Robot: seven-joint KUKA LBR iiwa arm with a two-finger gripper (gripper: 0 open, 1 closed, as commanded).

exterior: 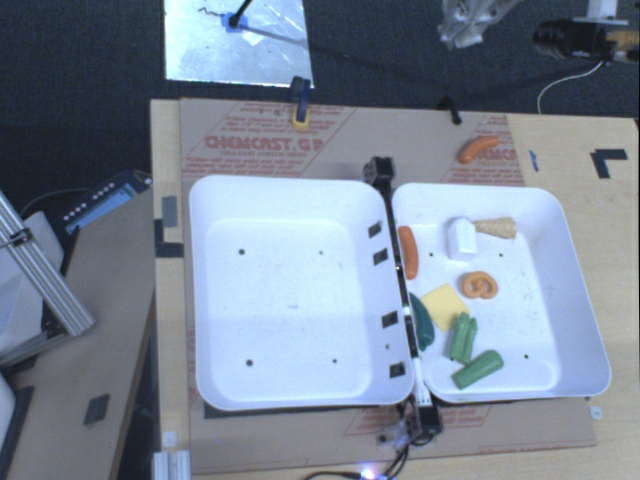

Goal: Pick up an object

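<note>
dark carpet surrounds the worktop, where two white bins sit side by side. the left bin is bare; the right bin holds an orange carrot, white block, cone, pretzel, yellow square and green pieces, packed close. a sausage lies outside on the cardboard. the end effector hangs high beyond the bins, blurred; its opening cannot be told, nothing visible in it.

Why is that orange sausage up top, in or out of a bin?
Out. The orange sausage lies on the brown board, beyond the right bin rim.
</note>
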